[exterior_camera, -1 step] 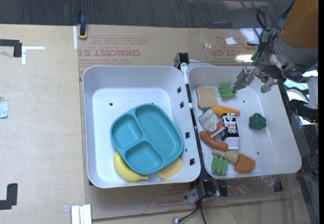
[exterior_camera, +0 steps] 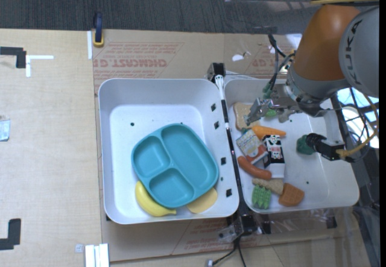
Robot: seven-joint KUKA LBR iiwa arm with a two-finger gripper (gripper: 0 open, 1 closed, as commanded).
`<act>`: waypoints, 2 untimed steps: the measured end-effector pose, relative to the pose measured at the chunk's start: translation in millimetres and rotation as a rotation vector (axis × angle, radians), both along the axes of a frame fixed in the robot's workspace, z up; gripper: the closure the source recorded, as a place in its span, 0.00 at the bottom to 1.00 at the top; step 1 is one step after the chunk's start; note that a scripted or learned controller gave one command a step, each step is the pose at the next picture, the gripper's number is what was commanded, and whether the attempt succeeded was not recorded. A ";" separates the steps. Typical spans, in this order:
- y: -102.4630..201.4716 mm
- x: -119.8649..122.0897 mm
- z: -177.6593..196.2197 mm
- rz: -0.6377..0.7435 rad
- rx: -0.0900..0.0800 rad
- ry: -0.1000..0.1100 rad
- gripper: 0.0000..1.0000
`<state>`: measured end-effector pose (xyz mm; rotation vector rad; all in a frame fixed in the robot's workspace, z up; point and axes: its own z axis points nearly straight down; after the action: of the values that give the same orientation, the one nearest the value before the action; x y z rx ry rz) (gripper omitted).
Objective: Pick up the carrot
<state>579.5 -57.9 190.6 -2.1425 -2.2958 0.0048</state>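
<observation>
Cardboard-lined desk (exterior_camera: 139,61), two white bins | left bin (exterior_camera: 114,103): teal tray (exterior_camera: 175,163) over banana (exterior_camera: 151,202) | right bin (exterior_camera: 325,187): food clutter, carrot (exterior_camera: 268,131) near centre, just below my pincer (exterior_camera: 270,108) | pincer poised above it for a descent; finger spread: cannot tell.

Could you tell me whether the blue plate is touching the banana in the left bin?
Touching. The camera view shows the blue plate lying over the banana at the bin's near edge, its rim covering part of the fruit with no gap between them.
</observation>
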 end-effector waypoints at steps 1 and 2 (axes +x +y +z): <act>-52.0 6.5 -84.3 -0.275 0.001 0.003 0.00; -53.0 6.5 -75.9 -0.281 0.000 0.003 1.00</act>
<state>585.9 -110.9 114.8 -2.4409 -1.9714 0.0084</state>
